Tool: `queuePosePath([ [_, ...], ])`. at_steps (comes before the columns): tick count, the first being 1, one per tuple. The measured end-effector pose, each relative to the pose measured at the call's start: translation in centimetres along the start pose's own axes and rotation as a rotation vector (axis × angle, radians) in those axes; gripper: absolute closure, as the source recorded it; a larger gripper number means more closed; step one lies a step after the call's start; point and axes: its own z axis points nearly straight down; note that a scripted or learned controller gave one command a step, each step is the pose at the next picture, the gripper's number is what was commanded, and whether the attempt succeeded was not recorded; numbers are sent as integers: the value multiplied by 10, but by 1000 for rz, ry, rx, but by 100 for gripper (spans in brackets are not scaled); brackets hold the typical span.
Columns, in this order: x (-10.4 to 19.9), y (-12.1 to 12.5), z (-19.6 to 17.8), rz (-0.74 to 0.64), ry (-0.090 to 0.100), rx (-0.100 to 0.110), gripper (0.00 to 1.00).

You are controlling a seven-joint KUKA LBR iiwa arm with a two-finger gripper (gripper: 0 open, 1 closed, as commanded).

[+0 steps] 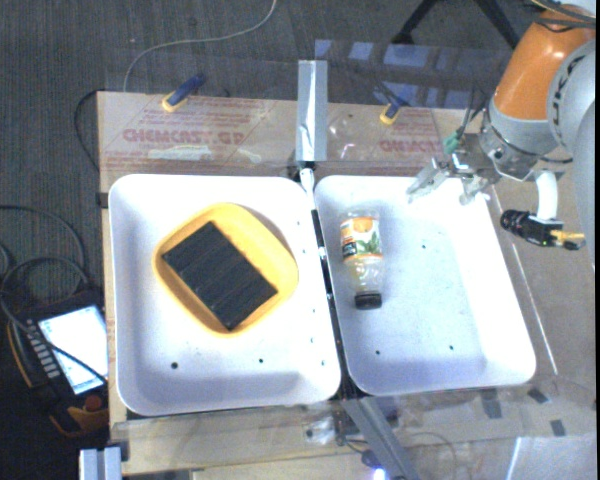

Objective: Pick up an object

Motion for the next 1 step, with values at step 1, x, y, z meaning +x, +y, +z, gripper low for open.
queuePosePath([
  [1,65,0,64,21,-9,-5,0],
])
